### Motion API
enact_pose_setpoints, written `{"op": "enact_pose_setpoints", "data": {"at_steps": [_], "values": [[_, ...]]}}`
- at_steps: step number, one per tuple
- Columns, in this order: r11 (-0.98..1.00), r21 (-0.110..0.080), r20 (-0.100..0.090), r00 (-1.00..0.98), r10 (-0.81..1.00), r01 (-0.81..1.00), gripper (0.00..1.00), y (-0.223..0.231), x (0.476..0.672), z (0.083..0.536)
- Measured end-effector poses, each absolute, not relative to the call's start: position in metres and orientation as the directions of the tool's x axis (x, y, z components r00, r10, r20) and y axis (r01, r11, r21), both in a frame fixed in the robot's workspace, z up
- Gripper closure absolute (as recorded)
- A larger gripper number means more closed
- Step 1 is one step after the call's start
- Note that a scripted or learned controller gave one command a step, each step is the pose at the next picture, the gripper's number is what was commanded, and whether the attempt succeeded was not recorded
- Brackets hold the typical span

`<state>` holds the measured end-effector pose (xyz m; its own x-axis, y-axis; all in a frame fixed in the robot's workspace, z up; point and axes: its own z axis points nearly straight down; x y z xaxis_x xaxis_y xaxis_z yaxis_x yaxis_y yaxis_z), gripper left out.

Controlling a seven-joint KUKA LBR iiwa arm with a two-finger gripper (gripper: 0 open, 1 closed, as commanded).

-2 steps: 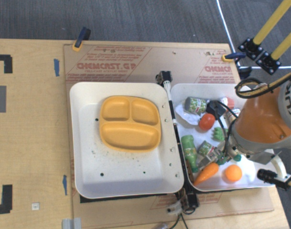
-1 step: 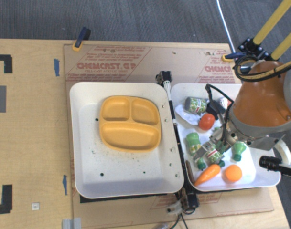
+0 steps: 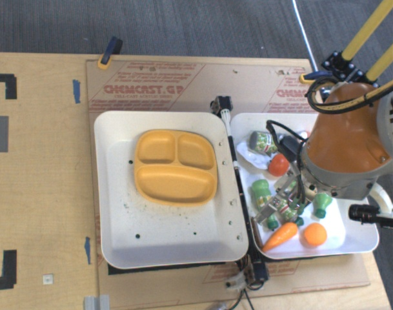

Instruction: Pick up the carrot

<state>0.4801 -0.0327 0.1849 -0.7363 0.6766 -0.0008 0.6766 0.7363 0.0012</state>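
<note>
The carrot [image 3: 281, 235] lies in the right bin [image 3: 361, 243], low in the frame near that bin's front rim. Its long axis runs diagonally: the narrow tip points to the lower left and the thick end sits up and right, just beside an orange ball [image 3: 314, 235]. Above the carrot the gripper [image 3: 288, 199] is down among a cluster of green items [image 3: 259, 188], under the arm's orange band [image 3: 343, 131]; the clutter hides its tips, so whether it is open or closed cannot be told, and it appears to be apart from the carrot. A red tomato-like piece [image 3: 278, 165] lies higher up. The left bin [image 3: 112, 192] holds a yellow divided plate [image 3: 176, 166].
</note>
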Motion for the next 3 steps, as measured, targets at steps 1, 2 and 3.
{"op": "enact_pose_setpoints", "data": {"at_steps": [1, 2, 3], "values": [[0.919, 0.001, -0.001, -0.919, 0.395, 0.395, 0.00, -0.034, 0.480, 0.185], [0.999, 0.001, -0.002, -0.999, -0.032, -0.032, 0.00, 0.011, 0.480, 0.185], [0.996, 0.001, -0.003, -0.996, -0.084, -0.084, 0.00, 0.002, 0.481, 0.185]]}}
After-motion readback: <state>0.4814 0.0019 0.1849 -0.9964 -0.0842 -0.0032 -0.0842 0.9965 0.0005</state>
